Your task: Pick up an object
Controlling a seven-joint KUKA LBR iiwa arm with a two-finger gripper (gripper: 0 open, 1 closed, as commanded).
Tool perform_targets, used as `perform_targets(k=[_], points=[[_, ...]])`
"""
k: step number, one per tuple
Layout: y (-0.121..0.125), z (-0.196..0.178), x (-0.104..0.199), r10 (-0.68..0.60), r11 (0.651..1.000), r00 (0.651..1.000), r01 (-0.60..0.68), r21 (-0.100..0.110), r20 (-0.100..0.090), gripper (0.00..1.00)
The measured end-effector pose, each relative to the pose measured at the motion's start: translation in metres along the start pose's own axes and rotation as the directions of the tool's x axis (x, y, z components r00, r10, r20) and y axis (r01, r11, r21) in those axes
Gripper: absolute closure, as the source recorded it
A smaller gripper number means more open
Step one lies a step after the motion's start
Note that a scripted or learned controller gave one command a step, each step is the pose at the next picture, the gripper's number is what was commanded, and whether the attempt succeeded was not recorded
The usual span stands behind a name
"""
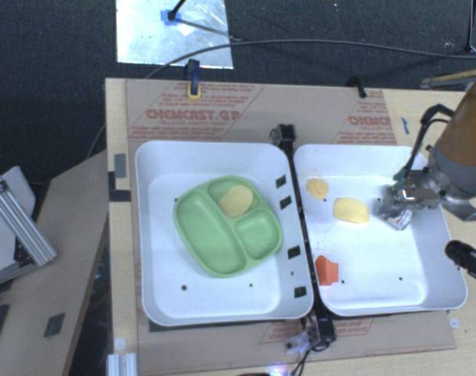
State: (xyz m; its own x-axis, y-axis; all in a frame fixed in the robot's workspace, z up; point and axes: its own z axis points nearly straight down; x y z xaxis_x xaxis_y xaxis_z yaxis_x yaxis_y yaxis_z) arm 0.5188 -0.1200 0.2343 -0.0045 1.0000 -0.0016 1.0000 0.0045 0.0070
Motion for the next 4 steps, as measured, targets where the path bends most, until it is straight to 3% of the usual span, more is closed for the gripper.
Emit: perform_targets(k=[2, 4], points=[[0.042, 0.018, 0.105, -0.006, 1.000, 1.000, 0.006, 0.003, -0.003, 1.00], [0.082, -0.004, 0.207, -0.005, 1.000, 1.000, 0.005, 0.003, -0.004, 1.00]])
